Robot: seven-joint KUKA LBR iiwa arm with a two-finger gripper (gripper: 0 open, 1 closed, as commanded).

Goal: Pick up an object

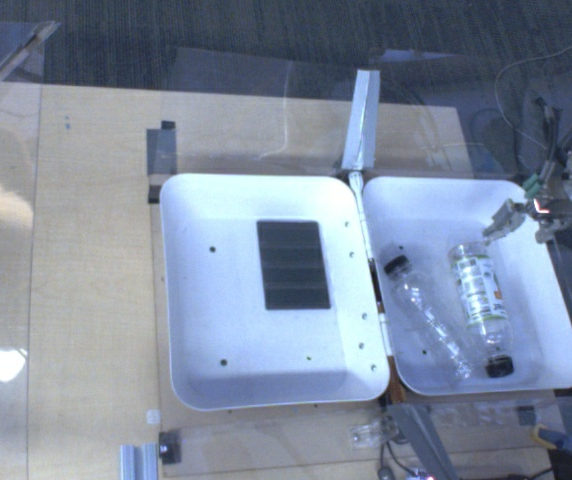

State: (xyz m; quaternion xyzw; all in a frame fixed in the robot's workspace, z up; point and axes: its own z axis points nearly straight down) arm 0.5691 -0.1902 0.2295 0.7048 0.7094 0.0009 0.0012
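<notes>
Gripper (524,213) sits over the right bin's (436,196) upper right corner; can't tell its state, nothing visibly held. Just below-left of it: labelled clear bottle (480,298), lying lengthwise, black cap toward the bin's near edge. Second clear bottle (428,318), no label, lies slanted left of the labelled one, black cap pointing up-left; their lower ends are close together. Both lie apart from the gripper. Left bin (196,268) touches the right bin's left edge and holds a dark flat rectangular block (292,264) at centre.
</notes>
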